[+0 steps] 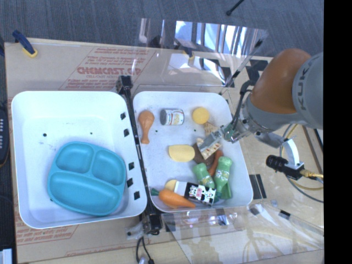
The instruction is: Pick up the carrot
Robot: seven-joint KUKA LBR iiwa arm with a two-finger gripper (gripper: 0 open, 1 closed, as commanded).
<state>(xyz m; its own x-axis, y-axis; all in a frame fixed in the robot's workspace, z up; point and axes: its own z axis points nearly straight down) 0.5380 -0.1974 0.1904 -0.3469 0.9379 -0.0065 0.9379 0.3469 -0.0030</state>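
Orange carrot [175, 199] jammed at the right bin's [165, 139] front edge against a carton [201, 193]: easy to nip the carton instead; gripper [213, 143] spread impossible to tell.

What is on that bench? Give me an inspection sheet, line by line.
Surface: bench, paper-covered, bearing left bin and right bin.
Job's things: carrot lies at the right bin's near edge, beside the milk carton.
Clutter: drumstick, can, green bottles in right bin; blue tray in left bin.
Grippers: gripper over the right bin, apart from the carrot.
Cables: dark cable at the bench's near edge.
Surroundings: grey carpet; clamp.
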